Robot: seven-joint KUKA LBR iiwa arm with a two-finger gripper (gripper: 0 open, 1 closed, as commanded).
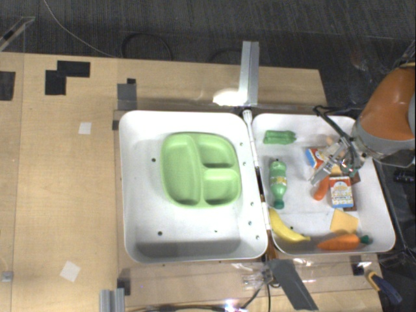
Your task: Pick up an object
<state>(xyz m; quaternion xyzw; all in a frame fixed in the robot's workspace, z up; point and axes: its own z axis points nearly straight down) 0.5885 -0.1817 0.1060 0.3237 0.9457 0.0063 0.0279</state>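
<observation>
two shallow white bins sit side by side on the wooden bench. left bin [140,194] holds a light green divided tray [199,169], three compartments, lying flat near the bin's middle.

right bin [377,203] holds the loose objects: a small green packet [279,136] near the far edge; a green bottle [277,183] lying lengthwise just beside the dividing wall; a banana [285,229] at the near left corner; a carrot [339,242] along the near wall, its green end toward the right; a yellow wedge, cheese-like [344,221], just above the carrot; a small carton with red and blue print [341,193] beside the wedge; a red and white item [316,156] partly covered by the tool, type unclear.

arm enters from the right, orange band [390,106] over the right bin's far right side. gripper [331,164] is low over the cluster of items in the right bin's middle right. an orange elongated item [320,189] lies right at the fingertips, beside the carton; contact cannot be confirmed. whether the tool is spread or pressed together cannot be told from this view, too cluttered with cable and metal parts.
</observation>
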